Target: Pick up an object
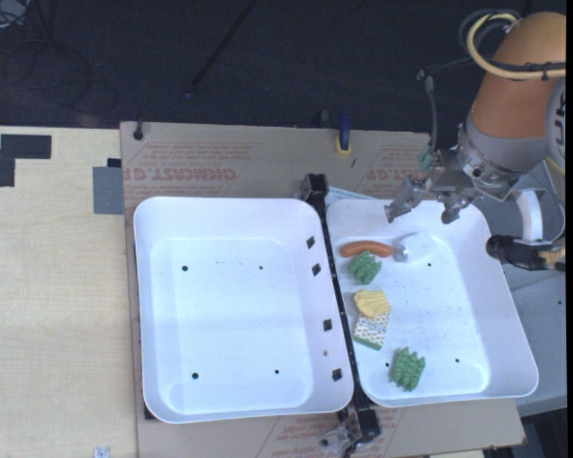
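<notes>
The arm [516,103] is grey with a rounded orange band. A yellow cable [492,41] loops beside that band. Its gripper [428,206] has two dark metal fingers.

Far side: dark floor [267,46] — black cables [38,27] trailing at the left.
Bench: pale wood top [48,303], brown cardboard sheet [229,160] over it.
Light: even — soft.

A brown cardboard sheet [239,160] underlies 2 white bins [162,256], with black cables [38,55] behind.
</notes>
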{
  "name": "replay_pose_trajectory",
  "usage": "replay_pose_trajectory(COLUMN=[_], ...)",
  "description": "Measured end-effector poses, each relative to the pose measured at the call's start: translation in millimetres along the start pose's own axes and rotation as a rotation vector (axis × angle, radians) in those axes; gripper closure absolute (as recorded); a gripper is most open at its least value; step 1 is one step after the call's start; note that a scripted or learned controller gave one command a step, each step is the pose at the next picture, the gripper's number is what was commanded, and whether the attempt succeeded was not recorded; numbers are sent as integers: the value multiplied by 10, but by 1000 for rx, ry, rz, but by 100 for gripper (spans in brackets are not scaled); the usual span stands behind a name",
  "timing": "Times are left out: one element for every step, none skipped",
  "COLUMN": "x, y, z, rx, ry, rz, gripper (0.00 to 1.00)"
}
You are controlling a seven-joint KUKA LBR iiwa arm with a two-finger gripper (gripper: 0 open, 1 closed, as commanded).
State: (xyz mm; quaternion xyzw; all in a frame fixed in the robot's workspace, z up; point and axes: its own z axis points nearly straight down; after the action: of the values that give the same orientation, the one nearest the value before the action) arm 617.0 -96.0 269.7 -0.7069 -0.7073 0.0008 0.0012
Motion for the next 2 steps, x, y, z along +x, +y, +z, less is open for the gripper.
replay_pose_trajectory(x=[-46, -203], y=[-589, -430], z=[-1321, -2764], rx=[-14, -17], ry=[-2, -5], rz=[1, -2], gripper=[0, 0])
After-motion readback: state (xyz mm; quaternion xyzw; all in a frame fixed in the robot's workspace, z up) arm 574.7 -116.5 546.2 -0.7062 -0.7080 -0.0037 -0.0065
